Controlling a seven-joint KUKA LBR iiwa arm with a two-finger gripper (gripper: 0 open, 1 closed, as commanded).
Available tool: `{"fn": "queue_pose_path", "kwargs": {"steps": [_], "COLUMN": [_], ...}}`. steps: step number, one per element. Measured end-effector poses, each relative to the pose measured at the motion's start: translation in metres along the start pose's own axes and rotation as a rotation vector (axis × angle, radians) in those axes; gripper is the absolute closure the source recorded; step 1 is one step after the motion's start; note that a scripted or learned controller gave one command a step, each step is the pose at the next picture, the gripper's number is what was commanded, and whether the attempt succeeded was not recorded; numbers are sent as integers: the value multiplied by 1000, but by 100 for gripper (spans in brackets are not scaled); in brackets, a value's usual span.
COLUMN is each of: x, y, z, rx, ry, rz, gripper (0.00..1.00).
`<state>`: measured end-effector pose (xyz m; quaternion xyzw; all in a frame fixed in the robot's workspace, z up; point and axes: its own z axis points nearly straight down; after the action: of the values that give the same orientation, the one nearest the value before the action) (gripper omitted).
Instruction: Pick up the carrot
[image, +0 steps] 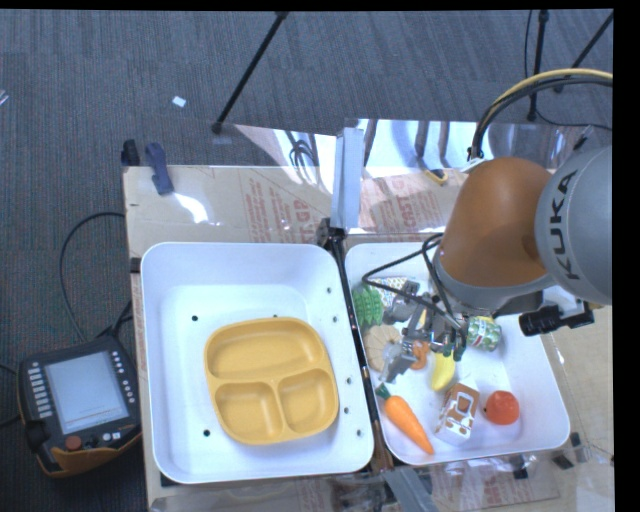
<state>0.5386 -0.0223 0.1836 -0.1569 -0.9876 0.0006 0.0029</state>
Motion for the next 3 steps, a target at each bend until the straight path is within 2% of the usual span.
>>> {"fn": "queue_pose_path", "kwargs": {"steps": [1,2,3], "x": [-48,-8,49], "y": [-78,-28,-10], "z": [96,-4,1], "rx": [-2,-4,1], "ry": [-5,-7,3], "rz": [153,266,171], "gripper": [0,0,0]}}
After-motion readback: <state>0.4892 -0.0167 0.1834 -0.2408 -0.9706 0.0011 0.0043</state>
